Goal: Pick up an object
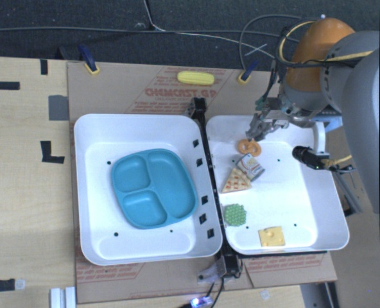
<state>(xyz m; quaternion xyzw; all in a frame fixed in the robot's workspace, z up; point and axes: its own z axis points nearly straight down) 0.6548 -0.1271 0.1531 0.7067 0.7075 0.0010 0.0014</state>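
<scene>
The right bin (318, 236) holds several small objects: an orange ring-shaped piece (248, 148), a silver wrapped item (250, 167), a tan waffle-like wedge (235, 182), a green bumpy ball (234, 215) and a yellow block (271, 237). My gripper (259, 129) hangs over the bin's far left part, its tips just above and right of the orange ring. Nothing shows between its tips.
The left bin (90, 133) holds a blue divided plate (153, 187). A yellow banana-shaped object (195, 77) lies on the cardboard behind the bins. Black clips line the divider (206, 172) between the bins. Cables loop above the arm at the back.
</scene>
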